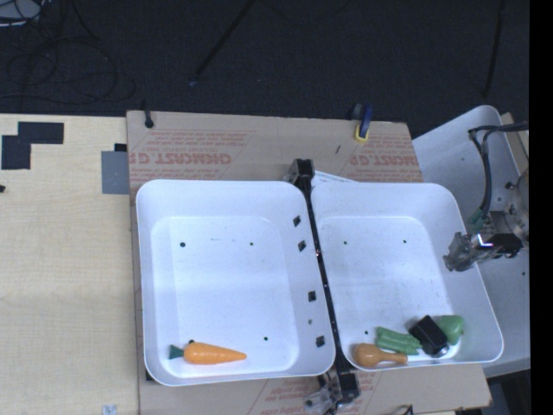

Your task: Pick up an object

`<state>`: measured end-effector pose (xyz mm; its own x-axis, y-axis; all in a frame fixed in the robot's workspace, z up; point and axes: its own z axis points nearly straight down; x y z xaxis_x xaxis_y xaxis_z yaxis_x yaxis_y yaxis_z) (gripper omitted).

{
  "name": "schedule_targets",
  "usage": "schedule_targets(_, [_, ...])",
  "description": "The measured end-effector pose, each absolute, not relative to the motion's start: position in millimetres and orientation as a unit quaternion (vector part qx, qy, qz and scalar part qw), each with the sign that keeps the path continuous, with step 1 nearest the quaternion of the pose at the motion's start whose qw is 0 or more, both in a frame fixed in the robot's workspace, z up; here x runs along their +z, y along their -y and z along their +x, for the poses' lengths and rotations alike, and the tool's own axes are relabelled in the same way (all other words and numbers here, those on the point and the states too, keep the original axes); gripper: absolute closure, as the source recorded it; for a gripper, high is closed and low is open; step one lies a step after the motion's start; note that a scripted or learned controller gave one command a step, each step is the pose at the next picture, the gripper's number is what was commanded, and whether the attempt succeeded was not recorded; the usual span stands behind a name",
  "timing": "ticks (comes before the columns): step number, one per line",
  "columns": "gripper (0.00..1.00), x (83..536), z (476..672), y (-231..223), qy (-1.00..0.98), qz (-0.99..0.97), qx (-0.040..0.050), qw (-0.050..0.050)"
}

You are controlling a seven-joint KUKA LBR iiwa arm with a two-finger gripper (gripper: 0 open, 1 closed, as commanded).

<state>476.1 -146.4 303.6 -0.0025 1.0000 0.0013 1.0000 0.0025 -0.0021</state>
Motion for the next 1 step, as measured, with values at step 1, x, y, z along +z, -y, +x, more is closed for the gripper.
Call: schedule_targets(1, [1.0, 316.8, 476.4, 110.6, 0.709, -0.706, -0.0001, 0.001])
